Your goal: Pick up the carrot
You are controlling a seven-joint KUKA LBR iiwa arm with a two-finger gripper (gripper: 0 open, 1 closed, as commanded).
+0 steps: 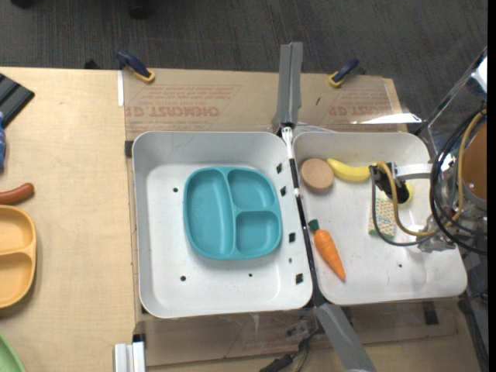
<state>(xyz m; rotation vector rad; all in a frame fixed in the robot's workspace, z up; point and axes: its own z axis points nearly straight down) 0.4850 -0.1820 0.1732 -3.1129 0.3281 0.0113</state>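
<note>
An orange carrot (pixel 328 253) with a small green top lies in the right white bin (pixel 434 281), near its left wall, pointing toward the front right. My gripper (pixel 383 217) hangs over the middle right of the same bin, to the right of the carrot and a little farther back. It is apart from the carrot, with bare bin floor between them.
A yellow banana (pixel 347 170) and a round tan disc (pixel 316 173) lie at the back of the right bin. The left bin (pixel 155 208) holds a teal divided plate (pixel 232 211). An orange plate (pixel 12 258) and a sausage (pixel 15 193) sit on the bench at far left.
</note>
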